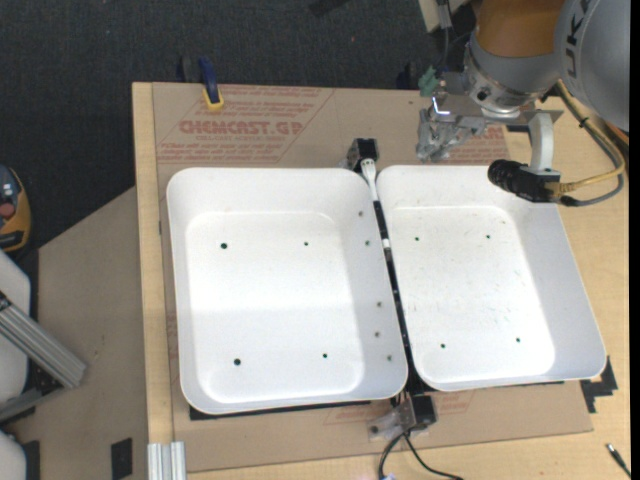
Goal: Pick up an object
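We log the arm (560,18) at 1 o'clock of the frame, above the back edge of the bench, its grey body cut off by the top and right borders. The left bin (270,278) and right bin (490,278) lie side by side, touching along a dark seam; inside both we see only small dark dots (likely holes in the floors, not objects). We therefore cannot place any object to pick: none is evident to us. The gripper (440,140) hangs just behind the right bin's 11 o'clock corner; whether it is released or clenched we cannot tell. We judge the step as pre-approach; the next move calls for finding a target first.
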`<act>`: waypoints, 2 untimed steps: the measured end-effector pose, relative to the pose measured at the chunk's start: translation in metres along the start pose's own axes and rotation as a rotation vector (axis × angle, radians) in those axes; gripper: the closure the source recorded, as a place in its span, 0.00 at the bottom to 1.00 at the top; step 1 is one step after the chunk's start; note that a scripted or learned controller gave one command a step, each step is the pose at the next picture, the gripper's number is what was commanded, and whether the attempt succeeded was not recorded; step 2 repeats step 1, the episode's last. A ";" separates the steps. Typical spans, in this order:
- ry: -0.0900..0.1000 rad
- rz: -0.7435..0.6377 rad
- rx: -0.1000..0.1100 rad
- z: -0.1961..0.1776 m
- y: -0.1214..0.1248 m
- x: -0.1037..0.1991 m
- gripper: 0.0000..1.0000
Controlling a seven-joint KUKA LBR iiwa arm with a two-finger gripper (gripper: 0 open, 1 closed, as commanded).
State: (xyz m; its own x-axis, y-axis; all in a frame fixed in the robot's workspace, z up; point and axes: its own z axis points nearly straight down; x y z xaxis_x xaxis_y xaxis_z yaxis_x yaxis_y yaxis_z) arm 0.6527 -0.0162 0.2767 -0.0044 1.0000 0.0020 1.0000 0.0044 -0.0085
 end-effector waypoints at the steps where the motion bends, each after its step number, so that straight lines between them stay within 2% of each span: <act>1: -0.002 -0.001 -0.025 -0.122 0.014 0.031 1.00; 2: -0.002 -0.001 -0.025 -0.122 0.014 0.031 1.00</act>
